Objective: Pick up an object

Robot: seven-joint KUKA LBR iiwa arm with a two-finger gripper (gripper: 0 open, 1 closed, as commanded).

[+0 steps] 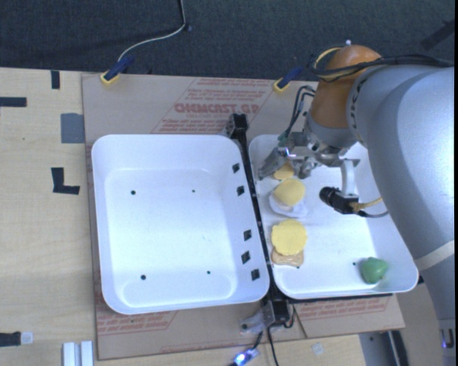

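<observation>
Here the tool [290,161] sits low over the far end of the right bin [332,284], hanging from the grey arm [412,151] with its orange band [337,90], and whether it is apart or together cannot be told, as the wrist and its cabling cover that part. Just under and beside the tool lies a small pale yellow piece [283,173], mostly hidden by the metal above it. Just past that, nearer the camera, is a round yellow object [291,193] resting on a white disc [288,206], and it appears to lie free in the bin, with nothing seen gripping it. Further from the tool in the same direction lies a second yellow round [289,237] stacked on a tan slab [288,258]. Well apart from the tool, in the near corner of the right bin, sits one green object [373,269]. That makes three yellow pieces, one white, one tan and one green. To the tool's side, toward the arm, a black fitting [334,198] with cable hangs over the bin floor. On the tool's other side, across the divider with its black clips [248,235], stands the left bin [168,147]. Both bins rest on a cardboard sheet [206,109] on the wooden tabletop [30,227], which carries black tape marks [61,181]; a cable with a yellow-and-blue clip [116,69] runs off beyond the cardboard.
</observation>
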